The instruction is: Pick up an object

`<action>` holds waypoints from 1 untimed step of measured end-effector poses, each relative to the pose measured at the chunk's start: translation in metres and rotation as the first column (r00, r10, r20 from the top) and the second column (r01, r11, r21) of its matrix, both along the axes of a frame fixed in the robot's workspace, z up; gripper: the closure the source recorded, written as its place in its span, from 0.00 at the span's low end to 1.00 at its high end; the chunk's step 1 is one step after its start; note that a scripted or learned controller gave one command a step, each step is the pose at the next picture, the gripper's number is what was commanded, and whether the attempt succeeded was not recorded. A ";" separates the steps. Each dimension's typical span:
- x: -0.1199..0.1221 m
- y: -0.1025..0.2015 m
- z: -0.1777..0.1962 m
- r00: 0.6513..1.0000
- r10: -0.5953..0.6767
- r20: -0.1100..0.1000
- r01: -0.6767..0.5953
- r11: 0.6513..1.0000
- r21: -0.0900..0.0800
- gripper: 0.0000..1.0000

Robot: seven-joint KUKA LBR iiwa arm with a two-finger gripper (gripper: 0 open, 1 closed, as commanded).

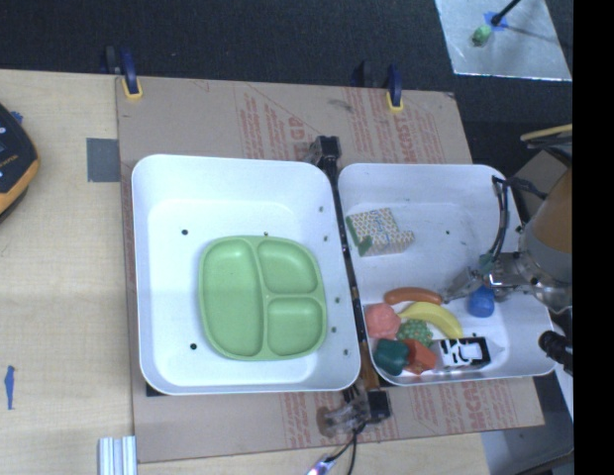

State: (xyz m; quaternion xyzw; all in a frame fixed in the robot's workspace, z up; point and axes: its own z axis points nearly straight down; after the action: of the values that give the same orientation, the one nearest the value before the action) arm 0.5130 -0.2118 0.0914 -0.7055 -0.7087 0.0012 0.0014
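The grey two-finger gripper (473, 287) is hovering at the right of the frame in the right white bin (426, 181), just above a small blue ball (481, 305); whether it is parted or closed I cannot tell. The ball is probably light, smooth and prone to rolling, so pinching across its middle is looking safest

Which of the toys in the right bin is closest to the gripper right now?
The small blue ball, right beside the gripper; the banana and the other toys lie farther left.
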 end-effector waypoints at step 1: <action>0.000 -0.001 0.010 1.000 0.004 -0.002 -0.004 1.000 -0.001 1.00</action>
State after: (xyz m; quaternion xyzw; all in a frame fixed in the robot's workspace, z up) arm 0.5129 -0.2127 0.1016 -0.7040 -0.7102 0.0021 0.0016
